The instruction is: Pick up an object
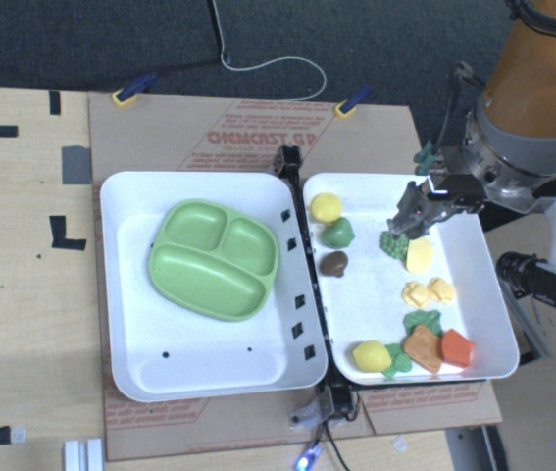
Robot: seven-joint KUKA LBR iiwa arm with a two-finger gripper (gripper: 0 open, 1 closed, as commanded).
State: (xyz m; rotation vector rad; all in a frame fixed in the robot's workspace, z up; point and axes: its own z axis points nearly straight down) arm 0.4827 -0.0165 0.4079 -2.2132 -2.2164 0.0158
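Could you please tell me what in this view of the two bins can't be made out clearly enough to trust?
- Gripper, camera view: its fingertips blur into the dark green piece, so contact or grasp cannot be judged.
- Dark green piece: partly covered by the gripper; its shape is unclear.
- Arm: cut off by the top and right edges.
- Small toys at the right bin's near corner: overlapping and too small to identify.

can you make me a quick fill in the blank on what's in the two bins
1. The green divided plastic plate lies in the ____ white bin.
2. The round yellow toy ball sits just above a ____ toy piece.
3. The two-finger gripper is over the ____ white bin.
4. The red toy block lies near that bin's ____ right corner.

Missing words: left; green; right; lower
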